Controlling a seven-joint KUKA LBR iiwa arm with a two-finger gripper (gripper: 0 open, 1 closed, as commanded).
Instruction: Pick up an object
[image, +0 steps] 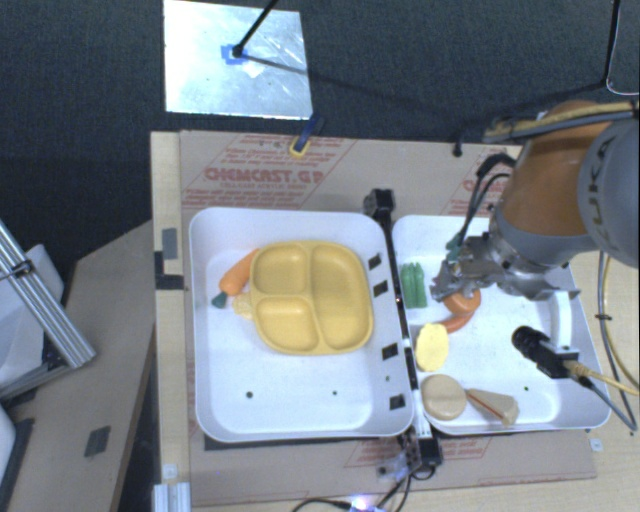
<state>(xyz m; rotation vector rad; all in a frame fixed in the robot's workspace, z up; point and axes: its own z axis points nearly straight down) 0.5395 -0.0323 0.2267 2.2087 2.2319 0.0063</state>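
In the right bin (580, 395) lie a green ridged piece (413, 284), an orange curved piece (463, 312), a pale yellow piece (432, 347), a tan round piece (444, 396) and a tan wedge (493, 405). My gripper (452, 282) hangs low over the bin's left half, between the green piece and the orange curved piece. Its tip sits right at the upper end of the orange piece and partly hides it. I cannot make out whether it touches that piece.
The left bin (215, 390) holds a yellow divided plate (305, 297) with an orange carrot (236, 273) at its left edge. Black clips (395, 345) line the divider between the bins. The grey and orange arm (560, 190) covers the right bin's far right corner.
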